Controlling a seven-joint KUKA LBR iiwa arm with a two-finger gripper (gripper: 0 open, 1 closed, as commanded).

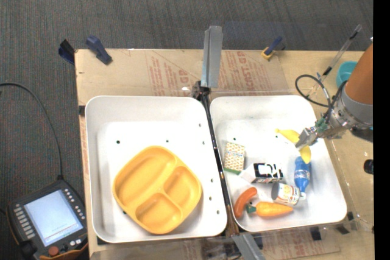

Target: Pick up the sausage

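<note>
The sausage (245,200) is a short red-brown piece lying at the front left of the right bin (268,108), touching the green end of an orange carrot (272,210). My gripper (309,136) hangs at the bin's right side, well behind and to the right of the sausage. It sits right over a yellow banana (290,136), and its tip blends with the banana.
In the right bin there are also a blue bottle (301,174), a small can (286,193), a black-and-white packet (267,172) and a cracker box (234,156). The left bin (103,115) holds a yellow divided plate (157,188). A cable loops beside the arm's wrist.
</note>
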